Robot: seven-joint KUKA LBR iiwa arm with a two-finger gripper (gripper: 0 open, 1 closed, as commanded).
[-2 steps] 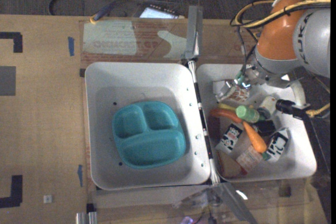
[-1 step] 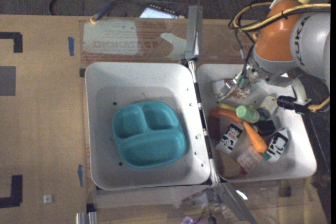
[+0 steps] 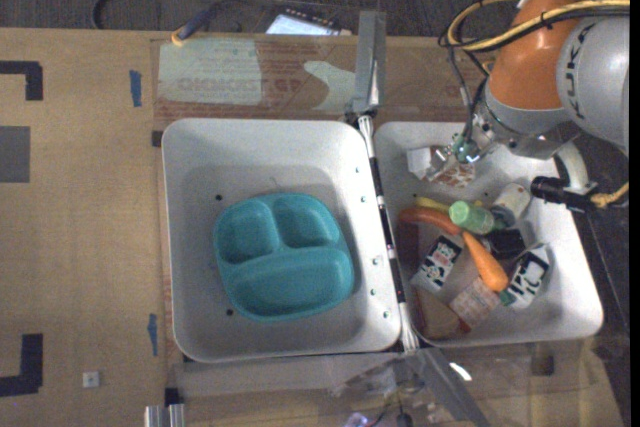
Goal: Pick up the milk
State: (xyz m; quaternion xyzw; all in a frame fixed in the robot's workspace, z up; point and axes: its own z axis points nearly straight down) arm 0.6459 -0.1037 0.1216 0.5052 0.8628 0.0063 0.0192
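I see my gripper [image 3: 463, 151] low at about 11 o'clock in the right bin [image 3: 585, 290], over a crumpled wrapper [image 3: 440, 165]; whether it's open or closed I cannot tell. The milk [image 3: 438, 262] lies toward 7 o'clock from it, with a carrot [image 3: 484, 261] just beside it at 3 o'clock. I'd lift clear, recentre over the carton, and descend straight, avoiding the carrot.

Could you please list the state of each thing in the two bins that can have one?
Teal divided plate: flat in the left bin, right way up.
Milk carton: lying on its side in the right bin.
Second carton: also lying down.
Green bottle: on its side.
Carrot: lying across the pile.
Gripper: over the bin's far end.
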